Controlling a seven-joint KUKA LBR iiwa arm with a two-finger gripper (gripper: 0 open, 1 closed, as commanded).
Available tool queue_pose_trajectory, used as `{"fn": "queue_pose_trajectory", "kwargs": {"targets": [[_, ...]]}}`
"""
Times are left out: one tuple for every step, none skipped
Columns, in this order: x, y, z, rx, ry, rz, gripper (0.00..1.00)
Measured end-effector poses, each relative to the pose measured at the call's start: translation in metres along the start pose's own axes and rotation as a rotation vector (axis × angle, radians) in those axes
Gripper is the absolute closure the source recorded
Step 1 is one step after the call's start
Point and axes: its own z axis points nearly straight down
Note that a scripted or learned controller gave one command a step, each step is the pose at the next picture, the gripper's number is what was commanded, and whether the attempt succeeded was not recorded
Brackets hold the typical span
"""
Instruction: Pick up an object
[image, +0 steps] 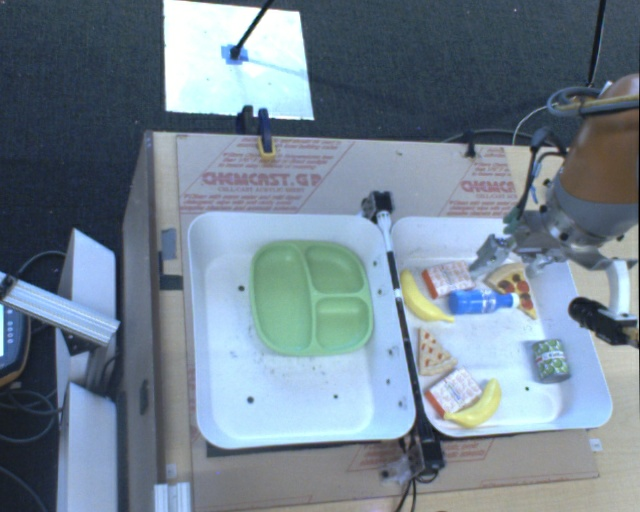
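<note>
The right bin (590, 400) holds several toy foods. A yellow banana (421, 299) lies at its left, beside a blue bottle (481, 301) on its side. A red and white box (445, 277) sits just behind them, and a pizza slice (515, 287) lies to the bottle's right. Nearer the front are a second pizza slice (433, 352), a second box (453, 388), a second banana (482, 403) and a dark green can (549, 360). My gripper (510, 254) hangs over the bin's back, just above the first pizza slice and the bottle. Nothing shows in its grasp.
The left bin (230, 400) holds a green divided plate (310, 298). A black divider (393, 290) runs between the two bins. The arm's grey body with the orange band (600, 150) rises at the right edge, with cables trailing behind it.
</note>
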Motion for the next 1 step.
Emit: {"fn": "queue_pose_trajectory", "kwargs": {"targets": [[-0.0101,0.0022,0.1306,-0.004,0.0,0.003,0.0]]}}
